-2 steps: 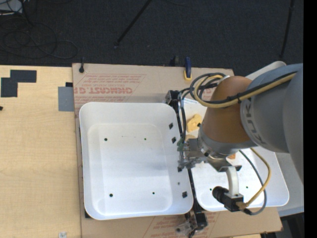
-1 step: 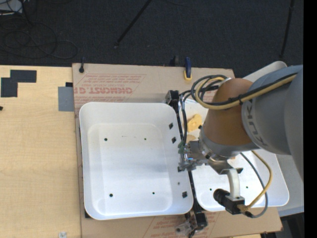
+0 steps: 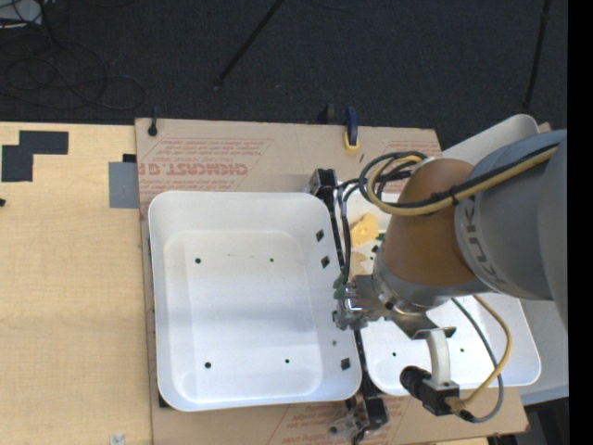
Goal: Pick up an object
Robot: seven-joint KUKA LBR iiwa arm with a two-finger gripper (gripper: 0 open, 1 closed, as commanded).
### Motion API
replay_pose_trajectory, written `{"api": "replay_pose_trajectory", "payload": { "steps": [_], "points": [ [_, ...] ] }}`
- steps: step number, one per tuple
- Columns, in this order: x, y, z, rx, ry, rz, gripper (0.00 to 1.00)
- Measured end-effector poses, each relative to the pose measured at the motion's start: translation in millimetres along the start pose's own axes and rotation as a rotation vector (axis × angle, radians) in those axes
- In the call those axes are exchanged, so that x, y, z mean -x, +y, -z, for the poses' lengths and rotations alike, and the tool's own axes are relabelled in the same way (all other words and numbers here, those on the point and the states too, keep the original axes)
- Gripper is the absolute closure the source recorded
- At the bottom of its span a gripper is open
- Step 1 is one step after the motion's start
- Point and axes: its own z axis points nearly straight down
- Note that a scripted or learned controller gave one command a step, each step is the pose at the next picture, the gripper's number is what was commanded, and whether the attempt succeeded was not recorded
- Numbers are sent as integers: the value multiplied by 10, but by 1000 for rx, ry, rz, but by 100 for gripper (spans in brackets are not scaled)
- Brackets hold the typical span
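I am holding my gripper (image 3: 350, 306) low over the left edge of the right bin (image 3: 515, 360), just beside the wall it shares with the left bin (image 3: 241, 290). From above I am seeing little more than a bit of metal poking out from under my wrist, so I cannot tell whether the gripper is open or closed, or whether anything is in it. The orange band (image 3: 424, 239) of my arm (image 3: 519, 221) is sitting straight over it and hiding most of the tool, and yellow and black cables (image 3: 389, 169) are looping off the top of the band.

The one loose thing I am seeing is a yellow object (image 3: 363, 228). It is lying in the right bin, near that bin's far left corner, close to the shared wall. It is lying farther from the camera than my gripper, near it but apart from it, and my wrist is partly covering it.

The left bin is lying beside me with its white floor showing. Both bins are resting on a cardboard sheet (image 3: 213, 160) with red print, and a blue clamp (image 3: 351, 128) is gripping that sheet's far edge. The wooden bench (image 3: 65, 295) is stretching away to the left.
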Motion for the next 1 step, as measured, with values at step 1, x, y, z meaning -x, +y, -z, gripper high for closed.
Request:
{"api": "replay_pose_trajectory", "payload": {
  "steps": [1],
  "points": [
    [123,213,2,3,-1,4,100]
  ]
}}
